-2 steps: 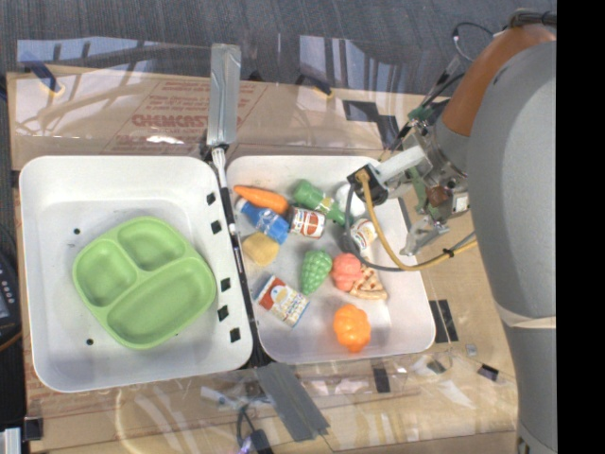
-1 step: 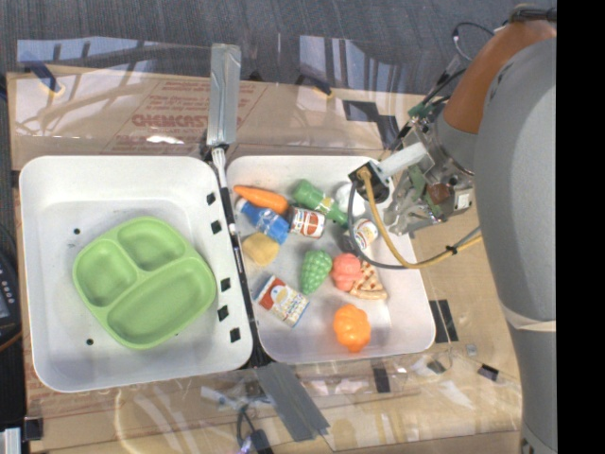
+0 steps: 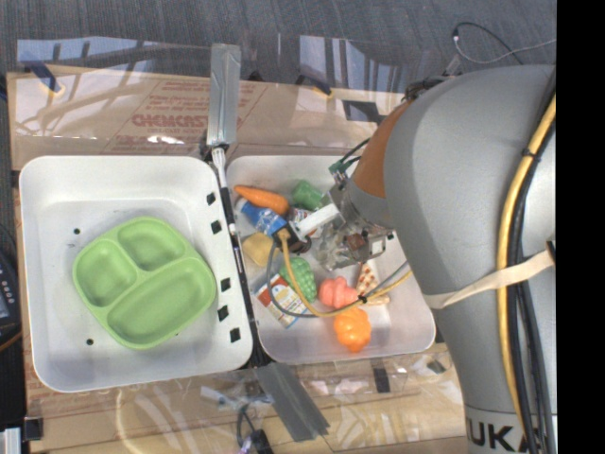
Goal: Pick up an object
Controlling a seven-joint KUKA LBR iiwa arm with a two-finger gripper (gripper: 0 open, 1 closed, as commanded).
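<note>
two white bins side by side on the bench. left bin (image 3: 43,282) carries a green divided plate (image 3: 144,281), lying toward its centre and front, compartments up. right bin (image 3: 411,334) holds a clutter of toy food: an orange carrot (image 3: 263,199) near the back-left corner, long axis running left to right, thick end toward the bin's left wall; a blue item (image 3: 262,218) just beside it; a green piece (image 3: 307,194) at the back edge; a pale yellow piece (image 3: 258,250) by the left wall; a green ribbed piece (image 3: 302,277) near the centre; a pink piece (image 3: 337,293) touching it; an orange fruit (image 3: 352,329) near the front edge; a flat printed packet (image 3: 280,298) front-left. the arm reaches in from the right; the gripper (image 3: 352,239) sits low over the bin's centre, right of the carrot, above the pink piece. cannot tell how the gripper stands; nothing seen held.
</note>
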